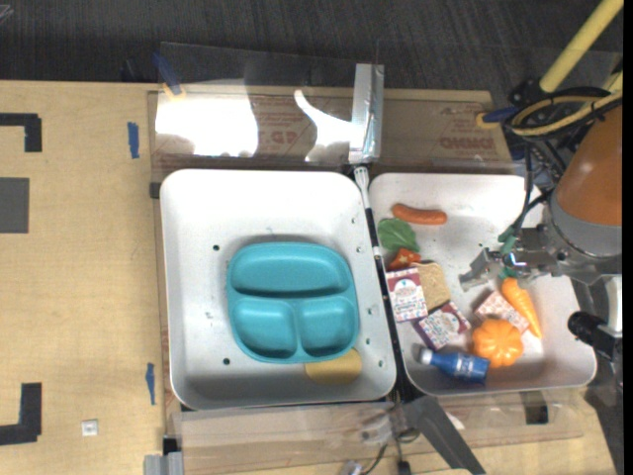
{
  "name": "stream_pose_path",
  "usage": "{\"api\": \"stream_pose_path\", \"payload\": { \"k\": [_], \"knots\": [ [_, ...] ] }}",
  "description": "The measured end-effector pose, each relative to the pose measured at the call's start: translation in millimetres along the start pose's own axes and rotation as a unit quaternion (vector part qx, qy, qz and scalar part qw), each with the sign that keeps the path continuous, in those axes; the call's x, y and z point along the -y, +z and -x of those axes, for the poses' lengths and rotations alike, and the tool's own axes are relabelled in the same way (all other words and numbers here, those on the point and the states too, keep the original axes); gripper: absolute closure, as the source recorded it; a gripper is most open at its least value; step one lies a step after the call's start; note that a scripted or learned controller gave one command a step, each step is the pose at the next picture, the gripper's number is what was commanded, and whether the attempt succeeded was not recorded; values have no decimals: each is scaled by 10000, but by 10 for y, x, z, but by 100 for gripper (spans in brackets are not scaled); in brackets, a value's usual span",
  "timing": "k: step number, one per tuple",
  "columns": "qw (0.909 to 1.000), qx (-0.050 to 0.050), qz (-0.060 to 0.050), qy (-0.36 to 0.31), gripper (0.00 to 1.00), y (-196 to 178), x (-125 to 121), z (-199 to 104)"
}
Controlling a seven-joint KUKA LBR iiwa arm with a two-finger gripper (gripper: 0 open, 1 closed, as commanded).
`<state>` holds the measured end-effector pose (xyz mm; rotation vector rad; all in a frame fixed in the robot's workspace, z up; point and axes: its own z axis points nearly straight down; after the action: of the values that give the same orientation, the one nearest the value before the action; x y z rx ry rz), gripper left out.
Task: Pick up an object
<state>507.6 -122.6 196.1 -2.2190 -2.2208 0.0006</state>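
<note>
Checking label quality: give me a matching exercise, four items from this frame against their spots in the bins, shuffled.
Things:
1. teal divided tray
2. sausage
3. blue bottle
4. small pumpkin

Places:
A. far end of the right bin
B. near edge of the right bin, lying on its side
C. middle of the left bin
D. right bin, just below the carrot

Pairs: 1-C, 2-A, 3-B, 4-D
</note>
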Motion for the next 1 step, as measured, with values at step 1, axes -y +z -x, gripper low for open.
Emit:
{"api": "stream_pose_path", "payload": {
  "k": [1],
  "knots": [
    [9993,9,26,-367,0,1044,-388,735]
  ]
}}
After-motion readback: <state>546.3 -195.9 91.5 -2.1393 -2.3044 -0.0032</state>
